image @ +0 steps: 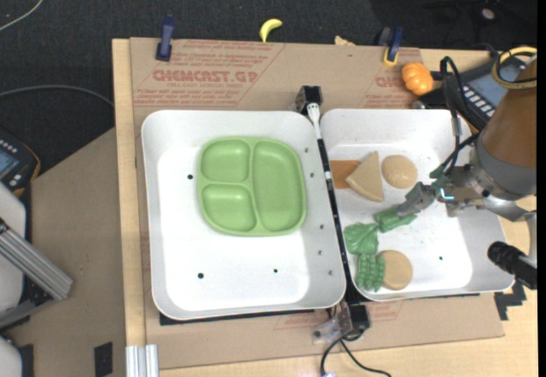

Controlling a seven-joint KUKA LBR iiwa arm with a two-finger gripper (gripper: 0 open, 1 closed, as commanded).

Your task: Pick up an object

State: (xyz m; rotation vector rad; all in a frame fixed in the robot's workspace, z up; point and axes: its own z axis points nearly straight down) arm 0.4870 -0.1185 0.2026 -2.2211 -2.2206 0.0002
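Reaching in from the right, my arm (512,141) has its claw (420,196) low inside the right bin (444,124), so I judge the pick as mid-attempt, nothing lifted clear yet. Landmark is the green divided plate (252,185) in the left bin (171,264); everything else sits to its right. Just right of the plate lies a tan wedge (366,178) on a brown slab (342,172), and a round biscuit (398,171) touches the wedge's far side. Right of the plate and lower, a green leafy piece (363,240) runs down to a second round biscuit (395,269). A green stalk (394,217) slants up from the leafy piece to the claw tip. The tip seems to touch or grip that stalk, but I cannot tell whether the claw is released or clenched; too small and blurred. Left to do: confirm the grasp, then lift.
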